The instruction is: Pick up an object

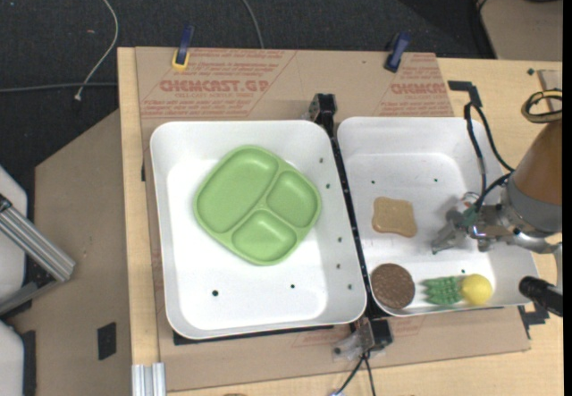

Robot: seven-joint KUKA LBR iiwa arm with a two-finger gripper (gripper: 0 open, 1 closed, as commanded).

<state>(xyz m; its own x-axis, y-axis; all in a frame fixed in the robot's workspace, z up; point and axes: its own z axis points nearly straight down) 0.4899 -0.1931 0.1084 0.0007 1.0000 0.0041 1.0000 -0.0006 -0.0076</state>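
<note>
Toast (393,216), flat and tan, lies in the right bin (402,146). Gripper (458,229) at its three o'clock, fingers spread, holding nothing.

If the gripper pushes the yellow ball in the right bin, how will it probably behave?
The yellow ball looks round and smooth, so it would probably roll away rather than slide. It lies against the green toy near the bin's front wall, which may stop it soon. Its curved surface might slip from the gripper.
</note>
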